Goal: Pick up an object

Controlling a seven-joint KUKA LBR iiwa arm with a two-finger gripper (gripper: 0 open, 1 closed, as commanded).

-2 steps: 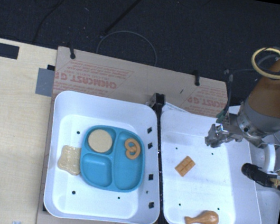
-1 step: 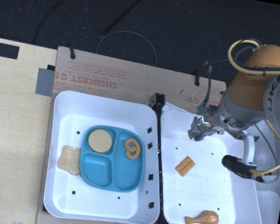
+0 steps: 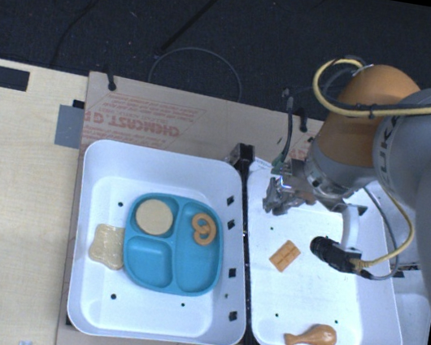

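My gripper (image 3: 276,201) hangs over the far left corner of the right bin (image 3: 375,320), open, with nothing between its fingers. A small orange waffle-like block (image 3: 284,256) lies on the bin floor a little in front of it and to its right. A tan toy drumstick (image 3: 310,337) rests near the bin's front edge. In the left bin (image 3: 109,165) a blue divided tray (image 3: 170,267) holds a round tan cookie (image 3: 153,216) and a pretzel (image 3: 204,229). A pale slice of bread (image 3: 108,245) lies against the tray's left side.
A black divider rail (image 3: 241,238) runs between the two bins. A black cable end (image 3: 333,253) on the arm hangs over the middle of the right bin. The grey arm (image 3: 415,162) covers the bin's far right corner. Cardboard lies under both bins.
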